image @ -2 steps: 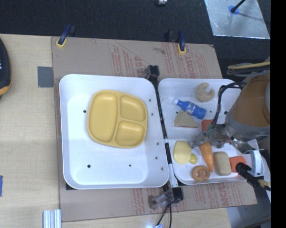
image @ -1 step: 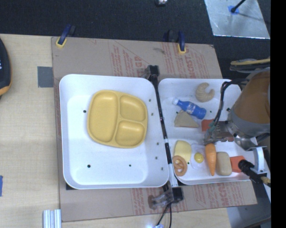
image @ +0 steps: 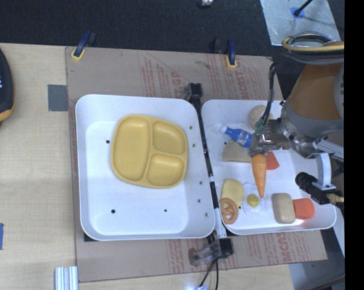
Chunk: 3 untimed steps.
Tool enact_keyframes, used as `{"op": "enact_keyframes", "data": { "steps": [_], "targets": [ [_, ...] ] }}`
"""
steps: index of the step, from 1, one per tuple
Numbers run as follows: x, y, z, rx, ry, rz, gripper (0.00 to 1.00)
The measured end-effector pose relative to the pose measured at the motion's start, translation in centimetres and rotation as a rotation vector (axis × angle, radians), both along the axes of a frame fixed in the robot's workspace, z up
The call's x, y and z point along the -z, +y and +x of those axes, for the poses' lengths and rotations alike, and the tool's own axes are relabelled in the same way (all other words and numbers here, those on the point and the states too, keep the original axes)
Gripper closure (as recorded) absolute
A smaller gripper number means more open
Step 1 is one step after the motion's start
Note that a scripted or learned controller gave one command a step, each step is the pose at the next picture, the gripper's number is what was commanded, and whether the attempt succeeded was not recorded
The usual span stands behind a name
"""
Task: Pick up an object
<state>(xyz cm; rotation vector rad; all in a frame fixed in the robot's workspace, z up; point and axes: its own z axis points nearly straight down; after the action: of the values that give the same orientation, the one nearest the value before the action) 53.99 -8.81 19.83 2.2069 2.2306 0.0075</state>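
Because the gripper (image: 265, 142) sits at the carrot's (image: 259, 174) top end, you'll see the carrot's long axis run straight down the frame from it; whether it's pinched, you cannot tell. The right bin (image: 327, 221) holds it among small items; the left bin (image: 91, 180) holds a yellow divided plate (image: 149, 150).

You've got a yellow plate (image: 150, 150) in a white bin (image: 91, 162), orange carrot (image: 259, 173), blue bottle (image: 237, 135), tan block (image: 283, 208).
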Motion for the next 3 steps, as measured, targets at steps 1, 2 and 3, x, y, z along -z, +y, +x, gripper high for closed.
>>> {"op": "enact_keyframes", "data": {
  "steps": [1, 2, 3],
  "targets": [
    [-5.0, 7.0, 2.4, 0.0, 0.003, 0.001, 1.0],
    [-3.0, 11.2, 2.4, 0.002, 0.013, -0.001, 1.0],
    [0.9, 14.8, 2.0, 0.002, 0.015, -0.001, 1.0]
  ]
}}
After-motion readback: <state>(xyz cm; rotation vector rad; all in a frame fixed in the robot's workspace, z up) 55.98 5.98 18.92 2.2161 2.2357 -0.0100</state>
